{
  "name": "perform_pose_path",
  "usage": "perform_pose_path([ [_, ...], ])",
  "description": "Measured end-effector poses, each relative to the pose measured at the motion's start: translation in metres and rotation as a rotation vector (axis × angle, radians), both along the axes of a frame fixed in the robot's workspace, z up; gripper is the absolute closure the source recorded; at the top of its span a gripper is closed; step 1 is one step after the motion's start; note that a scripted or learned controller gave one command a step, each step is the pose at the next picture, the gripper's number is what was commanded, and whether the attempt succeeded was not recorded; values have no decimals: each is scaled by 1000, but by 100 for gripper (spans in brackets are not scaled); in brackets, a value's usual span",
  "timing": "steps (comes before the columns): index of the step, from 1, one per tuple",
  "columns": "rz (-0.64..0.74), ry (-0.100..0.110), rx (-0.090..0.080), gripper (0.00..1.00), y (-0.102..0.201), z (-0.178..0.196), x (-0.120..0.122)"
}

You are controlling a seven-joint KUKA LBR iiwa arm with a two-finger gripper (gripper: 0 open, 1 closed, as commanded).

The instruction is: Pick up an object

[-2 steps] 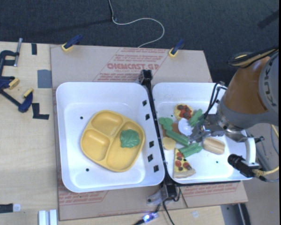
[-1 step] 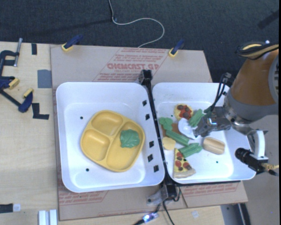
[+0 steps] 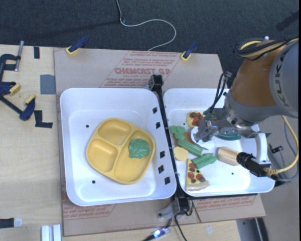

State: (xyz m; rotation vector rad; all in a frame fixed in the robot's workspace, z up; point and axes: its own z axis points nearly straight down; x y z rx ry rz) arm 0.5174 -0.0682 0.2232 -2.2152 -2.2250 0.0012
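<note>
My gripper [image 3: 204, 133] hangs low over the middle of the right bin [image 3: 218, 186], its fingers down among the toy food. Just left of it lie green bean-like pieces [image 3: 186, 143] and another green piece [image 3: 204, 160]. A small pizza-like piece [image 3: 194, 118] sits behind the gripper. A pizza slice [image 3: 195, 176] rests near the bin's front, a pale yellow disc [image 3: 180, 153] lies beside the divider, and a bread-like roll [image 3: 228, 155] lies to the right. A teal-rimmed white item [image 3: 226, 133] lies under the wrist.
The left bin [image 3: 72, 109] holds a yellow sectioned tray [image 3: 110, 152] with a green leafy piece [image 3: 139, 148] in its right compartment. A black divider [image 3: 162, 134] runs between the bins. Clamps lie on the bench at far left [image 3: 10, 92].
</note>
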Motion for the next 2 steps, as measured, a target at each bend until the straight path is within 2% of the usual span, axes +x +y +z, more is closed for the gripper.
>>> perform_pose_path([
  [1,-2,1,0,100,7,1,1],
  [2,-4,1,-2,100,3,-9,-8],
])
